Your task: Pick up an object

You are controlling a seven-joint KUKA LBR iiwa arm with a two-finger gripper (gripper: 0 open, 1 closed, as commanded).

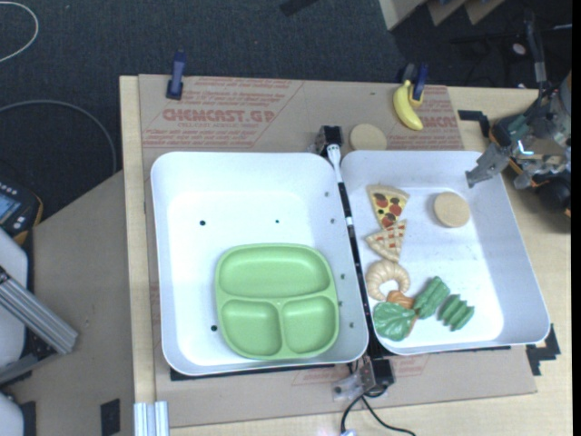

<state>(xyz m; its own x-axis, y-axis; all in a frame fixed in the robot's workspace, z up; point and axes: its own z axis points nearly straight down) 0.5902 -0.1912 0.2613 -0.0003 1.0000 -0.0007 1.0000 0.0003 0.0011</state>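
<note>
Two "CHEMCAST" prints mark the cardboard sheet [227, 107]; whether the pincer [490, 166] is parted or closed is unclear.

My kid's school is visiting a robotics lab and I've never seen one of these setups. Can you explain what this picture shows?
This is one camera fixed above a workbench, looking down at a slant. Two shallow white bins sit side by side. The left bin holds a green divided plate. The right bin holds toy food: a pizza slice, a waffle piece, a round cookie, a croissant and green vegetables. A toy banana lies outside on the bench. The robot arm enters from the right; its gripper hovers at the right bin's upper edge, holding nothing visible.
</note>
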